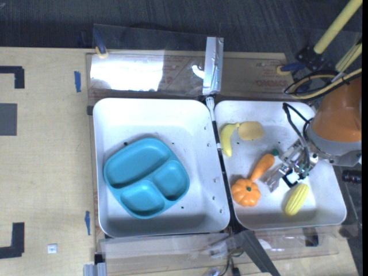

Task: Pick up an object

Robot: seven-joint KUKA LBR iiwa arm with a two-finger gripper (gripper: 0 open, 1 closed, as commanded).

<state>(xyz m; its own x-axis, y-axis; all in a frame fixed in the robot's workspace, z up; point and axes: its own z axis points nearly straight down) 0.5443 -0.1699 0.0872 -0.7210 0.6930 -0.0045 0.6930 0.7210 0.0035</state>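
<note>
The gripper (283, 176) hangs low in the right bin (328, 214), in a tight cluster of toy food, and that crowding is the risk: closing here could pinch two pieces at once or nudge one aside and come up with nothing. The carrot (263, 167) lies just to its left, near or touching it; the pumpkin (246, 192) sits below the carrot, the corn cob (296, 199) just right and below. Whether the gripper is apart or together cannot be told. A banana (227, 137) and a potato (250, 131) lie farther up the bin, and a blue divided plate (146, 177) rests in the left bin (115, 111).
</note>
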